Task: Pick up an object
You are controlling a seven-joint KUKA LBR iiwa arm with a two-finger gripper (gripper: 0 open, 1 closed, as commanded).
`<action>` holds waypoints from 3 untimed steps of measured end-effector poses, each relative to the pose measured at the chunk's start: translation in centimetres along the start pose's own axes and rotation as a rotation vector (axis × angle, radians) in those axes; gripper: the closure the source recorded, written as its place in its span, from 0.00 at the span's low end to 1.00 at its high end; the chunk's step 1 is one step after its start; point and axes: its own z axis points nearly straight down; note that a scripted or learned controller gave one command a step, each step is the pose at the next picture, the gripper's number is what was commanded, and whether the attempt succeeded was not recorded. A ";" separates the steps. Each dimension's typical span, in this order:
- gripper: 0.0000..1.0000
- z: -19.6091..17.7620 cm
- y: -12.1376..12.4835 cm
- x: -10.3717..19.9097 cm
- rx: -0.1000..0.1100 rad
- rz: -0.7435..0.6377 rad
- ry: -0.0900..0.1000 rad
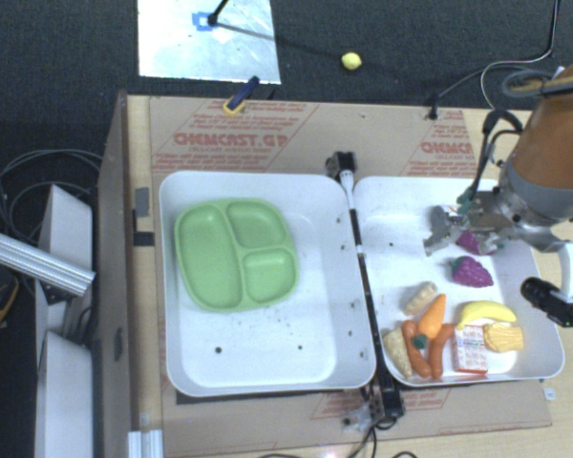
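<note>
The gripper (449,229) (fingers spread apart, holding nothing) hovers beside knobbly purple grapes (472,271).

My gripper (456,229) low over right bin (392,203), nothing visibly between the fingers.

Arm comes in from the right, orange band above the wrist. Just beside the gripper, toward the wrist, a purple item (469,241), partly hidden; can't tell if touching. Purple grape bunch (472,271) sits just below it. Near front of the bin: corn piece (420,299), two carrots (427,324), banana (488,311), red-white carton (469,347), pale yellow ridged item (502,336) touching the carton. Left bin (258,361) holds a green divided plate (236,254), three compartments. Small yellow ball (351,61) on the dark floor beyond the bench.
</note>
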 end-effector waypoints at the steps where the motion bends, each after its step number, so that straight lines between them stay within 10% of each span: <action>1: 0.00 10.3 8.9 -5.9 0.003 0.002 0.000; 3: 0.00 15.5 13.0 -9.8 0.000 0.000 0.000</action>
